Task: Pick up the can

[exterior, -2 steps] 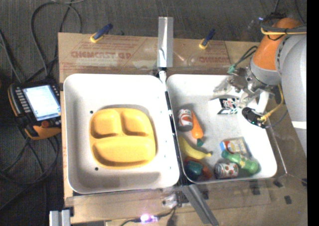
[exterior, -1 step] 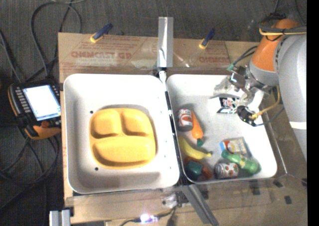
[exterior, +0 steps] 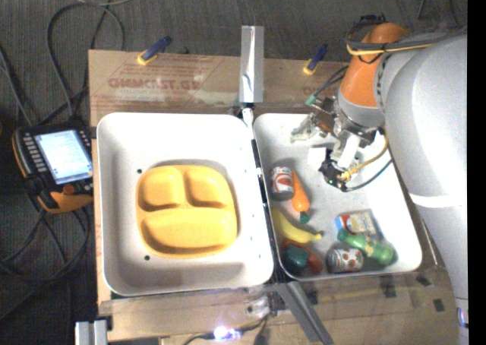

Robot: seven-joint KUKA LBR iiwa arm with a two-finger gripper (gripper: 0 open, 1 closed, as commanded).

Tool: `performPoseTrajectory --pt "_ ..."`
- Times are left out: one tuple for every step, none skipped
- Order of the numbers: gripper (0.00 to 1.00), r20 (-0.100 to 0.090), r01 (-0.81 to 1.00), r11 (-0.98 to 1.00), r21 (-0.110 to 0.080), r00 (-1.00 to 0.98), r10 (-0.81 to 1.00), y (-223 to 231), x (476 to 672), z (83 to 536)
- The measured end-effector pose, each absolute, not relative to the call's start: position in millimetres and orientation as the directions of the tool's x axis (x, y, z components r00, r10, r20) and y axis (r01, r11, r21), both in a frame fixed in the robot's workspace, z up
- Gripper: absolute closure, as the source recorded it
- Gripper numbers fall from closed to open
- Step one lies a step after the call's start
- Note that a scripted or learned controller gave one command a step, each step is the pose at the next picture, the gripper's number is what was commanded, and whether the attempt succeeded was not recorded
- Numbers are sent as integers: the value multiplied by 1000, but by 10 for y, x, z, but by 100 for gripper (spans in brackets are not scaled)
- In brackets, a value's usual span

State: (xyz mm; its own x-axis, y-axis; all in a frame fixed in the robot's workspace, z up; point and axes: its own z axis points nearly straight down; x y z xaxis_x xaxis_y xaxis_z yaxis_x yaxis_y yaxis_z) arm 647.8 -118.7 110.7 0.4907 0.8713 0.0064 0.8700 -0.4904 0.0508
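Observation:
A small red and white can [exterior: 282, 181] stands near the left wall of the right bin [exterior: 405, 223], touching the top of an orange carrot [exterior: 301, 196]. A second can [exterior: 345, 260], silver with a red label, lies on its side at the bin's front edge. My gripper [exterior: 310, 128] hangs over the back of the right bin, up and to the right of the small can and well apart from it. Nothing shows between its fingers.
A banana [exterior: 296, 229], a red and green fruit [exterior: 298, 258], a green bottle [exterior: 370, 248] and a small packet [exterior: 357, 223] crowd the front of the right bin. The left bin [exterior: 114, 184] holds a yellow divided tray [exterior: 186, 210]. A pendant [exterior: 57, 155] lies far left.

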Motion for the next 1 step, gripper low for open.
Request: performPoseTrajectory --pt "0 18 870 -489 59 489 872 -1511 6011 1115"
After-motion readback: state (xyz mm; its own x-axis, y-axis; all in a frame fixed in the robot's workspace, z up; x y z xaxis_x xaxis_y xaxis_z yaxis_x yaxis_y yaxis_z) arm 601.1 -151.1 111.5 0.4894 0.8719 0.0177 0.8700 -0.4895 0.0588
